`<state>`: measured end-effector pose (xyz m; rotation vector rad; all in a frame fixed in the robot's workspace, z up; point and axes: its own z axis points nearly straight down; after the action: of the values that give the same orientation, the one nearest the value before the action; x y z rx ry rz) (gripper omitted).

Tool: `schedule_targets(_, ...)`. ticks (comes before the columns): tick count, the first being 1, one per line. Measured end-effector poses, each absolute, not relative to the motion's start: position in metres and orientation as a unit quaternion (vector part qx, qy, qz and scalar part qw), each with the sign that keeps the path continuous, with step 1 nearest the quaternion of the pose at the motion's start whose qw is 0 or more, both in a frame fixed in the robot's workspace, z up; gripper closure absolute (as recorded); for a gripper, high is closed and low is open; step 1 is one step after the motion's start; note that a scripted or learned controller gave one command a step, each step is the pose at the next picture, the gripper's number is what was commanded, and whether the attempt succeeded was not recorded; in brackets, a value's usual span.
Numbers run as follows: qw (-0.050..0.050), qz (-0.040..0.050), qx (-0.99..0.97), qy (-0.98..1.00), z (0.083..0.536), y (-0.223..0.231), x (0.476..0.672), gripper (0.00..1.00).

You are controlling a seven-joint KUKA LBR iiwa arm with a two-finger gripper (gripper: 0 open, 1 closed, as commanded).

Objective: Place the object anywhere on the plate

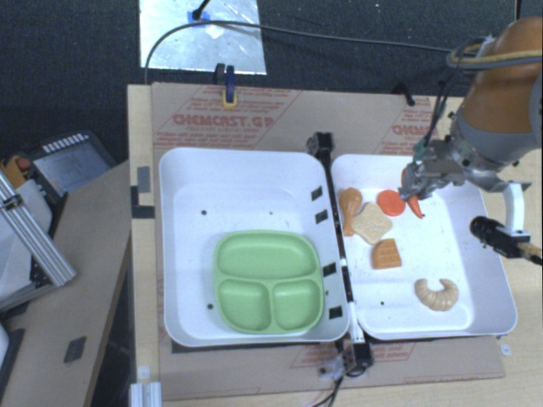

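The gripper (413,195) hangs low over the far part of the right bin (488,253), and I cannot tell from this view if it is wide, narrow or holding anything. Right at its tip there is a red tomato slice (391,202) with a thin red-orange bit beside it (too small to say what it is). The slice lies flat on the bin floor, touching or almost touching the tip.

Just below and to the left of the gripper lies a slice of bread (371,224), tilted, with its corner against the tomato slice. Left of that is a long orange-tan food piece (349,208), standing close to the wall between the two bins. Below the bread sits a small orange wedge (386,254), near it but apart. Farther down, near the front of the bin, lies a pale croissant (437,293), curled, well apart from the others.

The green plate (267,280) is far to the left of the gripper, in the left bin (221,185). It has three parts, one long one at the back and two smaller ones in front. It rests in the front half of that bin.

The arm (501,83) comes in from the right, above the gripper.
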<state>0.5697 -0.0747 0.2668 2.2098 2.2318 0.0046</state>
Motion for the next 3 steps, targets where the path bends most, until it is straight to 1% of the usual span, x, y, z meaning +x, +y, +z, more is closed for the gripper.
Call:
schedule_targets(1,0.001,0.0017,0.703,0.711,0.261,-0.018,0.59,1.0)
schedule_targets(2,0.0,0.0014,0.704,0.71,0.258,0.032,0.6,1.0)
schedule_targets(3,-0.001,0.0001,0.704,0.71,0.231,0.077,0.601,1.0)
